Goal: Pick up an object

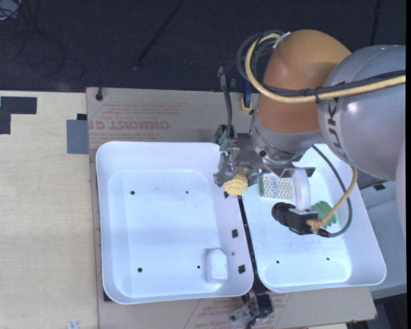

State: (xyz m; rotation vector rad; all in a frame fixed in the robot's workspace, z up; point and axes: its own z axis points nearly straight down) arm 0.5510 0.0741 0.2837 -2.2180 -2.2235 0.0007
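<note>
Pinched between the fingers of the gripper, above the rim shared by two shallow white bins: a lumpy yellow soft object. Toward the tabletop's near edge, a pale translucent block.

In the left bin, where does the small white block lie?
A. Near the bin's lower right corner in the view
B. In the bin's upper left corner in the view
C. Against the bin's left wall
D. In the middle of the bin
A: the small white block rests on the floor of the left bin, close to its lower right corner in the view.
</note>
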